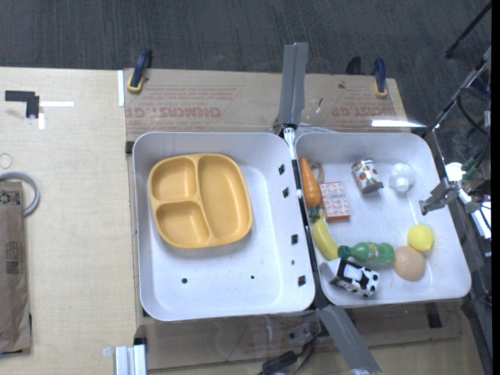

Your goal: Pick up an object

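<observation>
1. Yellow marks two places: a divided plate [201, 200] alone in the left bin [156, 287], and a lemon [420, 237] in the right bin [437, 287]; nothing looks lifted yet, so the task seems to be at the approach step.
2. A metal part at the right bin's right rim may be the gripper [437, 198]; whether it is open or shut cannot be told.
3. Candidates lie in the right bin: carrot [310, 183], banana [324, 239], green bottle [371, 251], egg [408, 262], small can [366, 175], cow toy [357, 278].
4. The next move calls for a descent over one item; the can and lemon stand apart with room; carrot and banana hug the divider wall.
</observation>
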